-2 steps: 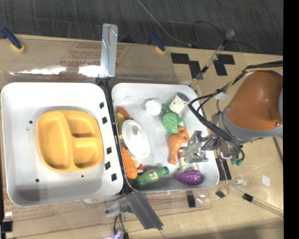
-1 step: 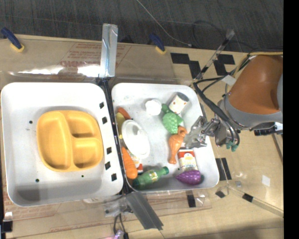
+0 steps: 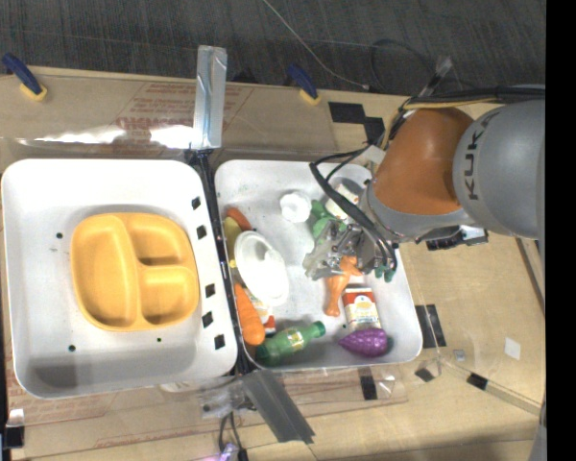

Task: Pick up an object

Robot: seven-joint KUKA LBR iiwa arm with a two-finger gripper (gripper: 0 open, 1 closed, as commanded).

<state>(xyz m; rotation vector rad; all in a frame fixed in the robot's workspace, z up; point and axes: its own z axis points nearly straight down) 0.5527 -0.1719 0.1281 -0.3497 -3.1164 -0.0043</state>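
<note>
2 shallow white bins sit side by side on the bench. The left bin [image 3: 29, 209] holds a yellow divided tray [image 3: 134, 267] lying flat near its middle. The right bin [image 3: 403, 305] is crowded: a white bowl [image 3: 259, 262] lies toward its left side, an orange carrot [image 3: 250, 320] lies along the left wall, a green bottle [image 3: 290, 340] rests at the near edge, and a purple bunch of grapes [image 3: 365, 342] sits in the near right corner, just beside a small bottle with a red label [image 3: 361, 310]. A white cap-like piece [image 3: 294, 205] lies toward the far side. The arm [image 3: 442, 171] reaches in from the right, and its gripper [image 3: 341, 255] is low over the clutter just beside a second orange carrot [image 3: 338, 286]. Whether its fingers are spread or pressed together cannot be told.
</note>
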